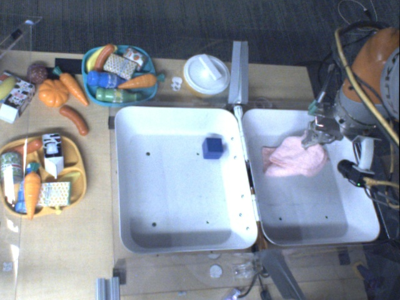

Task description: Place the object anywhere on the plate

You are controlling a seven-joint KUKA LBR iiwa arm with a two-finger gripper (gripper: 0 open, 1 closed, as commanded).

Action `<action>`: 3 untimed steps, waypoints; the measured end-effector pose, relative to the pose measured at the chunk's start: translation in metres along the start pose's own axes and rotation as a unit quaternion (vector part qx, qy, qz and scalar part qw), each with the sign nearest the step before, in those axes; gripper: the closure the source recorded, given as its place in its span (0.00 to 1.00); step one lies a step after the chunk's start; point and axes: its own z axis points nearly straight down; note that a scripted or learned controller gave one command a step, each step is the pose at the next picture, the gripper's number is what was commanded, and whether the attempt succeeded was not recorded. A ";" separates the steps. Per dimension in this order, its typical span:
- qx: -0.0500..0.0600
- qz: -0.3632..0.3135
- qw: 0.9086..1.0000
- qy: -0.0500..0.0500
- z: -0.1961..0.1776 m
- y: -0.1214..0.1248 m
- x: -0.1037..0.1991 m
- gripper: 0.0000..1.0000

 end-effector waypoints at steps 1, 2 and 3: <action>0.000 -0.004 1.000 0.001 -0.034 0.001 0.002 1.00; 0.000 -0.205 0.979 0.001 -0.040 0.000 0.053 1.00; -0.001 -0.396 0.918 0.001 -0.038 -0.020 0.102 1.00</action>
